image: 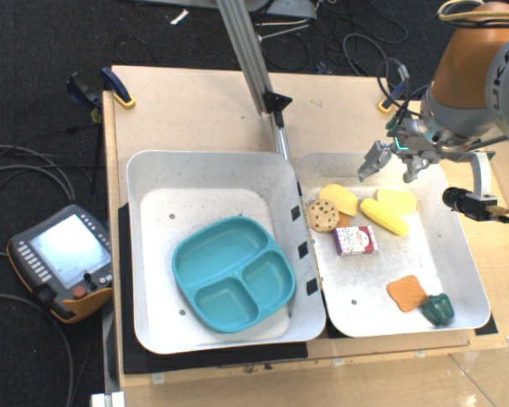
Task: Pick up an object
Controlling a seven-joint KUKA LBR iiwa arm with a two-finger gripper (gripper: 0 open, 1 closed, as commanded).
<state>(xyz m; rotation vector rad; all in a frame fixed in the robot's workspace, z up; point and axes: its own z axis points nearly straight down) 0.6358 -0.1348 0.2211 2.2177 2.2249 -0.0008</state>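
My gripper (393, 166) hangs over the far edge of the right bin (467, 261), its two fingers spread apart with nothing between them, so it is open. Just below it in the bin lie a yellow banana-like piece (388, 211) and a yellow rounded piece (339, 197). A brown cookie (323, 216) rests beside them, and a small pink and white box (355, 241) sits a little nearer. Toward the front right corner are an orange slab (406, 292) and a green pepper (439, 309).
The left bin (153, 210) holds a teal divided plate (233, 274). A slanted metal pole (248, 41) ends between the two bins at the back. A teach pendant (64, 261) lies off the bench to the left, among cables.
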